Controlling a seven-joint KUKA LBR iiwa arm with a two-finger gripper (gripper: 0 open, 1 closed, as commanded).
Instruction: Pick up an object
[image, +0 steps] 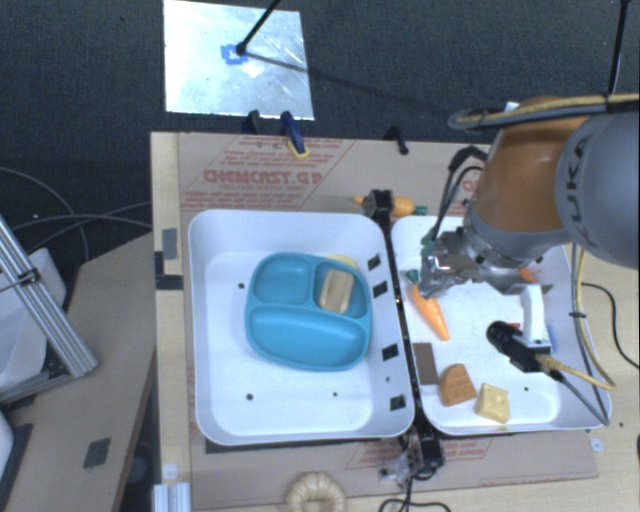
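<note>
The gripper (436, 272) is seen low in the right bin (560, 415), just above the carrot (431, 312). Whether anything is gripped cannot be told. A blue tray (300, 330) is seen in the left bin (215, 330).

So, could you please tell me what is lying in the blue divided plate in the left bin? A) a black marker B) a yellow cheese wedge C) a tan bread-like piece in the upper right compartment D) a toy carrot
C: a tan bread-like piece lies in the upper right compartment of the blue divided plate, while the toy carrot sits in the right bin.
</note>
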